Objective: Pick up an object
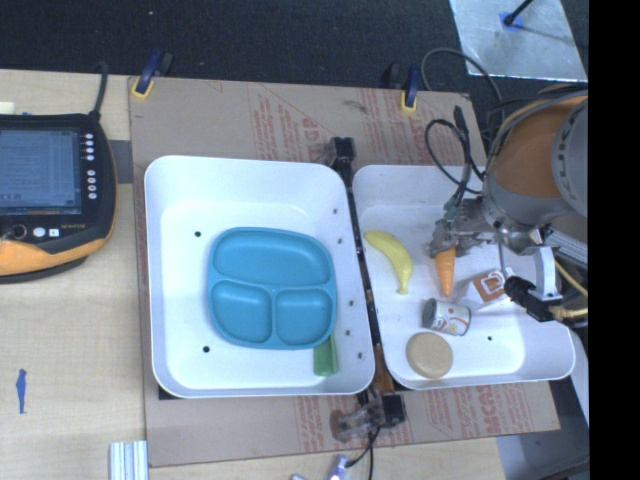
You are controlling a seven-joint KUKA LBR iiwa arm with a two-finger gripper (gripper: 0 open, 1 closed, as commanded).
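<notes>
Hanging low in the right bin (540,363), pincer (452,236) right above the orange carrot (445,271). Cannot tell how wide, or if gripping. Carrot lying on the bin floor, not lifted. Grabbing and lifting left to do.

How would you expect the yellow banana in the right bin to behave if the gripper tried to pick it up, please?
The banana is curved and smooth, so it would probably pivot or slip in a pinch off its middle. It looks like a rigid toy, likely light. Lying flat on the right bin, it should slide rather than roll.
</notes>
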